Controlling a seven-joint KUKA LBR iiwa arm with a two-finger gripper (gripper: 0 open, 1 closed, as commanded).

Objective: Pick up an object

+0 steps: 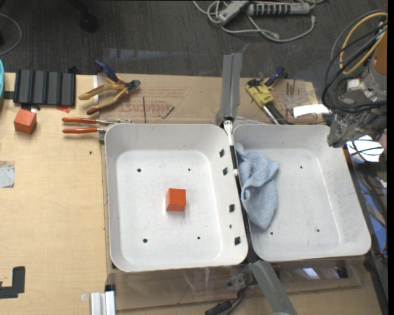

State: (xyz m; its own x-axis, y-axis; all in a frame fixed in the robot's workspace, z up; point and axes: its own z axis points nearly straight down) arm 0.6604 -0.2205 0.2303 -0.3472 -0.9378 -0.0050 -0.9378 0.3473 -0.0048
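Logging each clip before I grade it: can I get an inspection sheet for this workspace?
Surface: bench topped with brown board, bearing the left bin and right bin side by side.
Job's things: orange block near the middle of the left bin; light blue cloth crumpled at the right bin's left side.
Clutter: second orange block, pliers, red-handled tool and black strip left of the bins; yellow hand tool behind them.
Claw: claw over the right bin's far right corner, away from both things; finger state unclear.
Cables: yellow and black loops by the arm; power strip on the floor.
Surroundings: dark carpet.
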